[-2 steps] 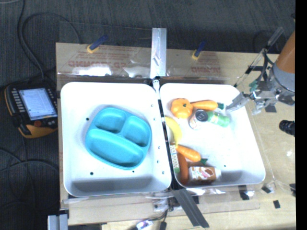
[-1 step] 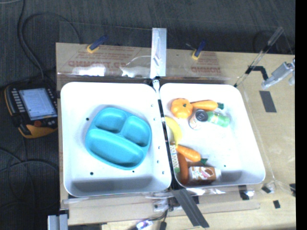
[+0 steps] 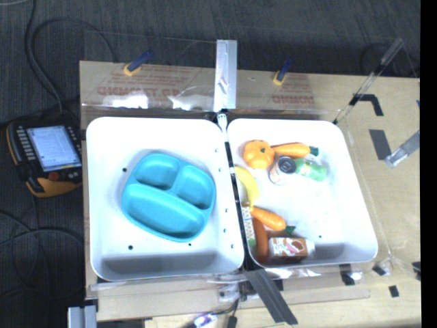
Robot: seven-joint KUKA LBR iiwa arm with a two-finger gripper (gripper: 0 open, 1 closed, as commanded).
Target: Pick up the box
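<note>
Brown box [image 3: 287,249] lying flat in the right bin's [image 3: 334,210] near corner, tucked against the wall beside a carrot [image 3: 268,218], so tricky to grab; pincer open or closed, cannot tell.

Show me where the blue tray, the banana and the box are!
blue tray [image 3: 168,195], camera view, on the middle where its compartments meet.
banana [image 3: 247,186], camera view, on its curved yellow middle.
box [image 3: 287,249], camera view, on its brown front face.

The wooden bench [image 3: 389,203] bears two white bins [image 3: 102,251] side by side, possibly clamped.
</note>
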